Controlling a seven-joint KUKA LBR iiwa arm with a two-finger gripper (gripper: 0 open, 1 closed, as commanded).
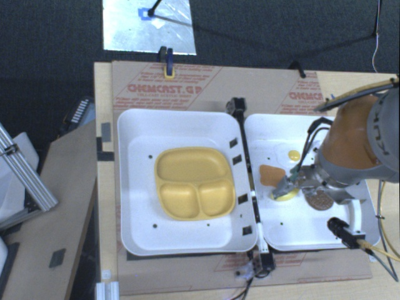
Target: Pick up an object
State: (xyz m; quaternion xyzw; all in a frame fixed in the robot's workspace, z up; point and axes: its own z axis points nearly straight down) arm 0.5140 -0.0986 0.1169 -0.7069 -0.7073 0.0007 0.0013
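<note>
Your gripper (285,189) is low in the right bin (300,236), near its left wall, over a yellow piece (285,195); I cannot tell whether the claw is open or closed. The position suggests that piece is the target. Count in this bin: four loose items (yellow piece, small yellow disc (294,155), orange slab (270,174), brown round (319,200)). The left bin (134,167) holds one yellow divided tray (190,183), centred.

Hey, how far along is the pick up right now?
Done: the arm has reached into the right bin, its pincer low over a yellow piece beside the orange-brown piece. In hand: nothing visibly gripped. Left: grasping and lifting; the yellow tray sits in the left bin.
</note>
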